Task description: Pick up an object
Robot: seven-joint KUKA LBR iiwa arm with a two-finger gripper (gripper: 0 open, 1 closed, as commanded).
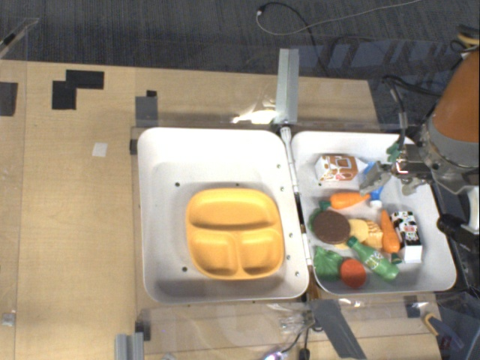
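**A:** Where is the arm?

**B:** It reaches in from the right, its orange band [459, 111] at the picture's edge. The gripper [405, 165] hangs over the upper right part of the right bin [442, 280], close to the far wall.

**A:** And the fingers — spread or closed?

**B:** I cannot tell. The metal parts there are small and blurred, and nothing can be made out between them.

**A:** What lies in that bin?

**B:** A crowded heap. A small white carton with a red-brown print [337, 168] sits near the top, left of the gripper. Below it an orange carrot-shaped toy [349, 199] lies crosswise, and just under that a round dark brown disc [331, 226]. A second, thinner carrot [389, 232] lies lengthwise to the right, beside a black-and-white block [406, 228]. A green bottle [373, 258] slants across the lower part, with a red ball [353, 272] touching it and a green leafy piece [327, 261] in the lower left corner.

**A:** The other bin?

**B:** The left bin [161, 201] holds one thing — a yellow divided tray [235, 231], lying flat near the middle, well apart from the gripper. Both bins rest on the pale wooden surface [67, 223], touching along a shared edge.
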